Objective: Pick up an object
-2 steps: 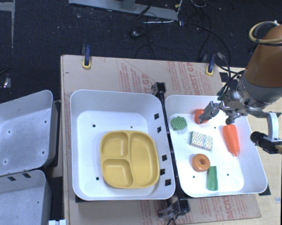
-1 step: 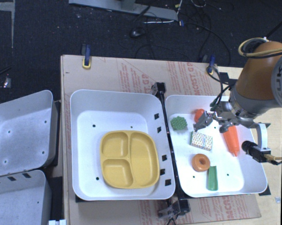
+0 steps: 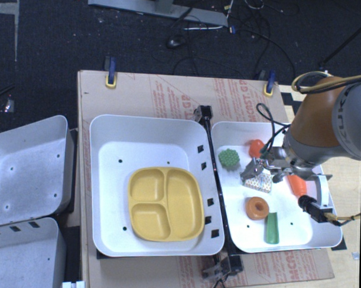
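1. Green plastic stick (image 3: 273, 228) lies at the right white bin's (image 3: 236, 231) six o'clock; orange ring (image 3: 257, 208) just above.
2. Gripper (image 3: 263, 170) hovers centrally over a silver mesh piece (image 3: 257, 181); whether the jaws are open, I cannot tell.
3. Judged: approach step; descent and closing come next.

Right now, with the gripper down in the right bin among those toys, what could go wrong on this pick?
1. The gripper sits among crowded items: the green bumpy ball, the orange ring-shaped toy and a red piece. It may nudge one instead of gripping.
2. The wrist hides part of an orange-red piece, so contact there would be hard to see.
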{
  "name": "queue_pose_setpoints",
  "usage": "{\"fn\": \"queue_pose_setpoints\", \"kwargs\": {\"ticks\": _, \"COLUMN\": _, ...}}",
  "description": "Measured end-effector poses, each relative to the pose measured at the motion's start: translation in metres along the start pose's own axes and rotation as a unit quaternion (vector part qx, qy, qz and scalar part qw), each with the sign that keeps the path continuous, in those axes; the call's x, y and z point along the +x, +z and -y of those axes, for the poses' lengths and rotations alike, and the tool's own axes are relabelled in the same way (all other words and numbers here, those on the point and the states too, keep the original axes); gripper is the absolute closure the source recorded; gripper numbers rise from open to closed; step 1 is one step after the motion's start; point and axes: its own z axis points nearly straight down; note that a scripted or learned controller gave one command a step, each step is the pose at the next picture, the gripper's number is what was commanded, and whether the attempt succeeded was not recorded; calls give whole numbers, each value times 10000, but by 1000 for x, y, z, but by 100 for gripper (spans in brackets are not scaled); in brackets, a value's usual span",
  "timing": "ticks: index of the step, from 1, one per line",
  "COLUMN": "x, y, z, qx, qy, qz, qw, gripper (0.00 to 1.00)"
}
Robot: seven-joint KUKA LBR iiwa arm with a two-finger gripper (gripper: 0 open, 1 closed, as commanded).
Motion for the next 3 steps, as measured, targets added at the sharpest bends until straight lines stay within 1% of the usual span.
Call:
{"fn": "queue_pose_setpoints", "kwargs": {"ticks": 1, "x": -2, "y": 50, "z": -1, "qx": -54, "qy": 0, "qz": 27, "qw": 10000, "gripper": 0}}
{"fn": "queue_pose_setpoints", "kwargs": {"ticks": 2, "x": -2, "y": 36, "z": -4, "qx": -95, "qy": 10, "qz": 35, "qw": 9999, "gripper": 100}}
{"fn": "queue_pose_setpoints", "kwargs": {"ticks": 3, "x": 3, "y": -9, "z": -3, "qx": -57, "qy": -22, "qz": 9, "qw": 10000, "gripper": 100}}
